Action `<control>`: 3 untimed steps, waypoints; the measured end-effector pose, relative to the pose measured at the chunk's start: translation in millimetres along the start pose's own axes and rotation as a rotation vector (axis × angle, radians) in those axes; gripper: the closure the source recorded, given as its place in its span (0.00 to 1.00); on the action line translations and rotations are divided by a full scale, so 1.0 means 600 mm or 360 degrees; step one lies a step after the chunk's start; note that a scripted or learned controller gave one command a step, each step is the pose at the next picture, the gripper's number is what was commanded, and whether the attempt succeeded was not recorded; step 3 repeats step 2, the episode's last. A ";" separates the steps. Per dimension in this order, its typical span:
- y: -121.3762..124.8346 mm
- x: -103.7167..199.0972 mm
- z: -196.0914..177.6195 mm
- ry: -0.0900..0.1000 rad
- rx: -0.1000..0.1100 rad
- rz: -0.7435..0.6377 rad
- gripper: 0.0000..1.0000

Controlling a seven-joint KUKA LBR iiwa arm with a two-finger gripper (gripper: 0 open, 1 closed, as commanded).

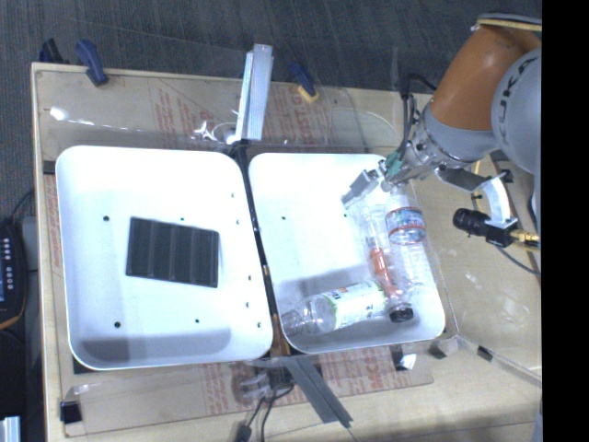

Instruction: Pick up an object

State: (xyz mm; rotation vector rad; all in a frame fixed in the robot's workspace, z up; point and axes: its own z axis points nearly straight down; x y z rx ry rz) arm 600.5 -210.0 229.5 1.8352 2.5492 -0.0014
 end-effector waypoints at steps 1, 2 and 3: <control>-0.062 0.022 -0.013 0.0002 0.0002 -0.0015 0.00; -0.026 0.011 0.027 0.0000 0.0000 -0.0204 0.00; -0.026 0.011 0.027 0.0000 0.0000 -0.0204 0.00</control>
